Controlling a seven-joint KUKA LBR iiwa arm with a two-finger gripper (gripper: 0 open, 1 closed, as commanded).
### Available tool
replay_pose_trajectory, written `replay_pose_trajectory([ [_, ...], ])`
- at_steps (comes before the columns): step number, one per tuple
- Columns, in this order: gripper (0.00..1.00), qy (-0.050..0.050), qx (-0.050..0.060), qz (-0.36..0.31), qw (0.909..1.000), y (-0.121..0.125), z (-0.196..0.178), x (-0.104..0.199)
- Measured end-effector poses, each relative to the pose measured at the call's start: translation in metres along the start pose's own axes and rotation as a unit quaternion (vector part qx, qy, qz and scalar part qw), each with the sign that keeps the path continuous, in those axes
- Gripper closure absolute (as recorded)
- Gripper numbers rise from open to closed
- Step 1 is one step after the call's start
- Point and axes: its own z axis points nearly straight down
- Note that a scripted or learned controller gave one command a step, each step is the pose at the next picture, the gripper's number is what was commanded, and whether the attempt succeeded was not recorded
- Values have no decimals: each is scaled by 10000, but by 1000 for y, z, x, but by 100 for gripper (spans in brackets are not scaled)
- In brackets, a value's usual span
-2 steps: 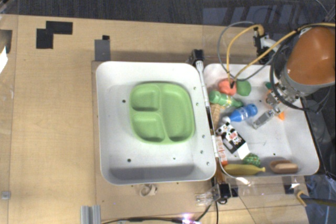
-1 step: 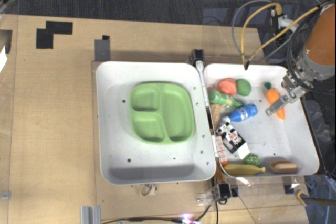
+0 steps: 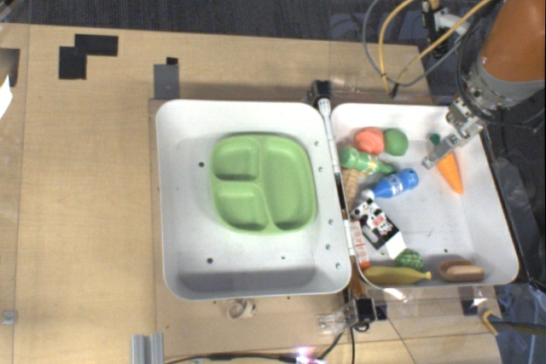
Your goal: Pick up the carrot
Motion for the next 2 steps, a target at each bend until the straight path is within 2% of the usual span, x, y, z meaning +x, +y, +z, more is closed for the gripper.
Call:
replay_pose_trajectory([
  [1,0,90,68,435,9990,-15,42,3],
  [2,0,10,-5,-1,10000,6,66,-1],
])
